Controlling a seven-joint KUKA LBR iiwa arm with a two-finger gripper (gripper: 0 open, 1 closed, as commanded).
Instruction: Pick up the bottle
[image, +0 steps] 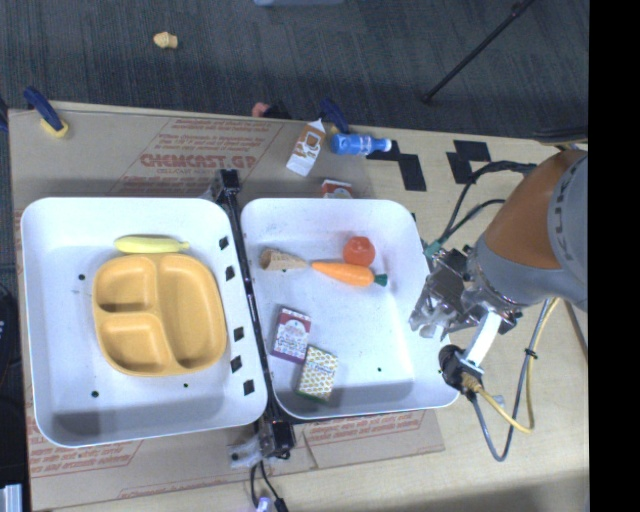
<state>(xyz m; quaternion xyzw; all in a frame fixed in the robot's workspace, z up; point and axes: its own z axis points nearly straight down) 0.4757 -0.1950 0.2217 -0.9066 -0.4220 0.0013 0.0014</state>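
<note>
The bottle (360, 145) lies on the bench (500, 480) behind the right bin (400, 395), outside it. My gripper (436, 320) hovers at that bin's right rim, well apart; its state I cannot tell.

Grey arm (570, 230), orange band, metallic hand (437, 315), black and yellow cables.

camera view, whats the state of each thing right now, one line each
bottle: lying on its side on the bench, behind the bins
pincer: over the right bin's right rim, nothing seen in it
carrot: lying flat in the right bin
tomato: resting beside the carrot
two small boxes: lying flat in the right bin
yellow tray: flat in the left bin
banana: lying along the tray's far edge
</note>
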